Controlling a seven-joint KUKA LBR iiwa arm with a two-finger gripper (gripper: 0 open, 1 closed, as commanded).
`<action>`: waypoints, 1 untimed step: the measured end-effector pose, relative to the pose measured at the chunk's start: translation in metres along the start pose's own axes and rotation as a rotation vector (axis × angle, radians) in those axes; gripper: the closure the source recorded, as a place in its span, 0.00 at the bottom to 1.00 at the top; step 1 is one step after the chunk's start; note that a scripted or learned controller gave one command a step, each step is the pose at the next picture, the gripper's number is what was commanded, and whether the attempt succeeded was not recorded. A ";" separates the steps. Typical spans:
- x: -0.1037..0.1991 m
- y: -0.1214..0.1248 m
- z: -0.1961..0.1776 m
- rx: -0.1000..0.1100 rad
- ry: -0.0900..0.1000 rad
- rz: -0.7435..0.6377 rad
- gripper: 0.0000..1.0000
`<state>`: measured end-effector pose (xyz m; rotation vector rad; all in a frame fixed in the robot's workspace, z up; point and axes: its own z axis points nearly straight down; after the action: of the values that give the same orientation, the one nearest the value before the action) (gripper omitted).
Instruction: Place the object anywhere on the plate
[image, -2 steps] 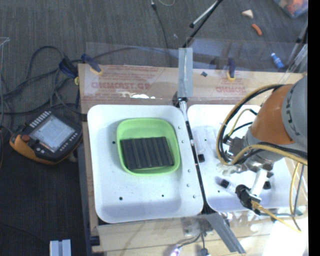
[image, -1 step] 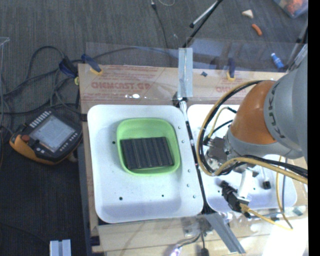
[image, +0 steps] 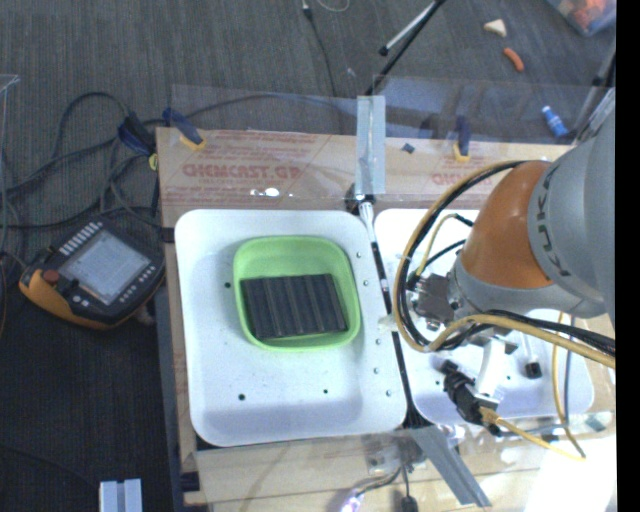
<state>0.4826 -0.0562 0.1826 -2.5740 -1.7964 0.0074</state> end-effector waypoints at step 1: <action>-0.010 0.090 -0.065 -0.004 -0.002 0.009 0.00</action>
<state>0.5639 -0.0967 0.2470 -2.5859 -1.7871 0.0069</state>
